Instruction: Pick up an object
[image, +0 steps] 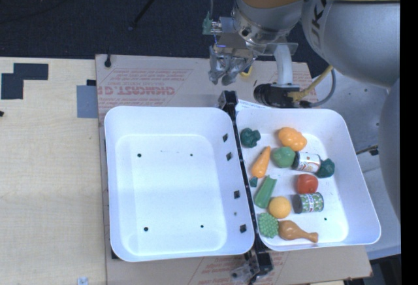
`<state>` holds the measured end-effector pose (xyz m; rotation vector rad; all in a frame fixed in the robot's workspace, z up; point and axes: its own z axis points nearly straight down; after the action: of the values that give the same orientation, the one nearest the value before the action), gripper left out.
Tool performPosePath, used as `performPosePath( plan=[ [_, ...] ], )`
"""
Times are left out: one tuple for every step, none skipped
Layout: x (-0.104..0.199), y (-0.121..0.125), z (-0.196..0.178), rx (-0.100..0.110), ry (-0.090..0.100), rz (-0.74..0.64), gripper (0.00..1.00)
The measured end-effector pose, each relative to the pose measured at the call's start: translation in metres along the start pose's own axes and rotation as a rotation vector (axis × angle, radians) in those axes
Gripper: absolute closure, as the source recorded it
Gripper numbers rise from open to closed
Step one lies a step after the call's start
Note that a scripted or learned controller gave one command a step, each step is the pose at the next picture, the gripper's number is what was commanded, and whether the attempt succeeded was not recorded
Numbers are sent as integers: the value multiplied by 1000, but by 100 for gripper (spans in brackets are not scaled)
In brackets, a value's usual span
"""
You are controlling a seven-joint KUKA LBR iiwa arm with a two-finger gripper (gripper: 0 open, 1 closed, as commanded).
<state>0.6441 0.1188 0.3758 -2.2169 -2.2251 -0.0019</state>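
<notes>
The right bin (pixel 356 212) holds several toy foods: a dark green piece (pixel 250 138), an orange carrot (pixel 260 162), an orange-yellow fruit (pixel 291 138), a green round piece (pixel 283 157), a small bottle (pixel 308 162), a red tomato (pixel 305 183), a green stick (pixel 265 191), a yellow ball (pixel 279 207), a small can (pixel 309 202), a green textured piece (pixel 267 225) and a tan drumstick (pixel 296 231). My gripper (pixel 226 72) hangs above the far edge of the bins, near the divider, away from the toys. Nothing shows between its fingers.
The left bin (pixel 117 146) sits beside the right one, with a black clip strip (pixel 235 166) along their shared edge. Both rest on a cardboard sheet (pixel 150 84). The grey arm (pixel 353 9) fills the upper right. A wooden bench (pixel 46 179) lies to the left.
</notes>
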Motion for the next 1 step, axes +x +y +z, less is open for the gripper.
performPosePath(
  plan=[
    [28, 0, -173, -14, 3, -1, 100]
  ],
)
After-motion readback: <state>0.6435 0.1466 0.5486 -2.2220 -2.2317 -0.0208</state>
